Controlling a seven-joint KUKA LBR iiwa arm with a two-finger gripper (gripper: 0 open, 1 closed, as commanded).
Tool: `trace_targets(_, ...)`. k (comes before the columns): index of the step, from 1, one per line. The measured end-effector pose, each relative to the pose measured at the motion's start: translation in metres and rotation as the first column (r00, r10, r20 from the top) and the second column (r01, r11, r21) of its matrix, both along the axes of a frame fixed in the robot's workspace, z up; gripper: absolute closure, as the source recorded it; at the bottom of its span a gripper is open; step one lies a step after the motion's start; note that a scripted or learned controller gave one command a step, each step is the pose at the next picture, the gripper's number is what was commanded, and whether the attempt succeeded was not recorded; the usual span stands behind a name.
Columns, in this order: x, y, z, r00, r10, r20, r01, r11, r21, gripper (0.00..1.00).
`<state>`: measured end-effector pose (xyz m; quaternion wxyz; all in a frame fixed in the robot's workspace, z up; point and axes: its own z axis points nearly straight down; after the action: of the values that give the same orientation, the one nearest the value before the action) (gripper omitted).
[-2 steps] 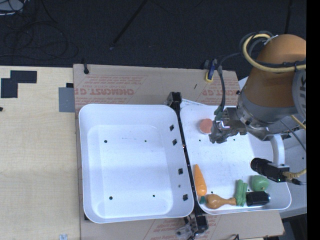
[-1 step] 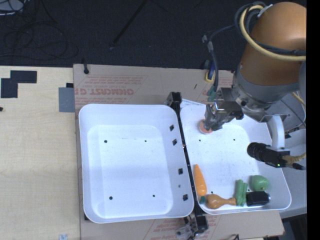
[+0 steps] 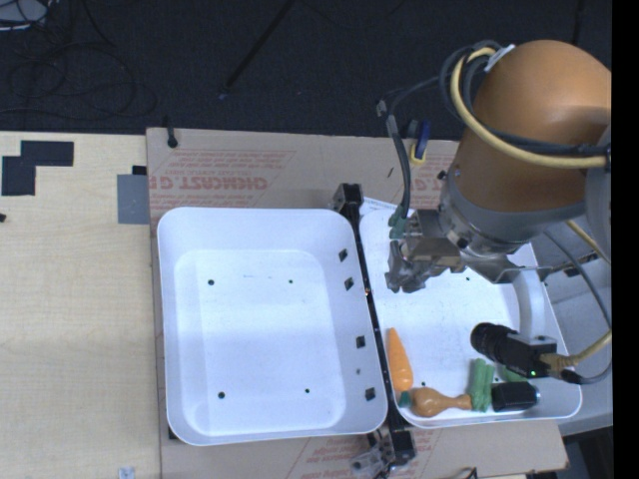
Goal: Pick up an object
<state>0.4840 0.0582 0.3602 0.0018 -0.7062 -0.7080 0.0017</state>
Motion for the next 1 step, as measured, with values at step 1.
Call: trace_targets(1, -0.0087, 0.0477, -0.0269, 1.000, 0.002, -0.001, -0.002, 1.000, -0.001, 1.00)
